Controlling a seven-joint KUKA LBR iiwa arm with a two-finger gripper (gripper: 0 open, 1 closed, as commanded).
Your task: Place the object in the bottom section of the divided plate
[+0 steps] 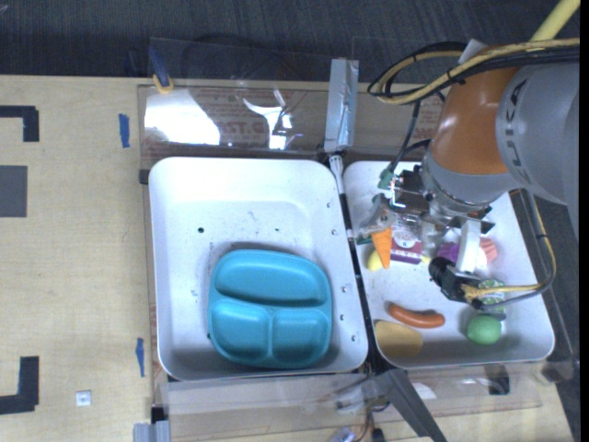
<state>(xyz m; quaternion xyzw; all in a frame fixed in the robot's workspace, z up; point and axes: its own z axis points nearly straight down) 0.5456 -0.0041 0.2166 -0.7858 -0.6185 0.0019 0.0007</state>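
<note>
The blue divided plate (271,308) sat at the left bin's (175,191) near edge. The gripper (411,238) hung over toys in the right bin (543,334); I could not tell how its jaws stood.

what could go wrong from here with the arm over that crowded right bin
1. The toys under the gripper lie packed together: the carrot and its neighbours touch, so a grasp may catch two or none.
2. The blue divided plate sits in the left bin, across the bin walls; a loosely held toy might drop in transit.
</note>
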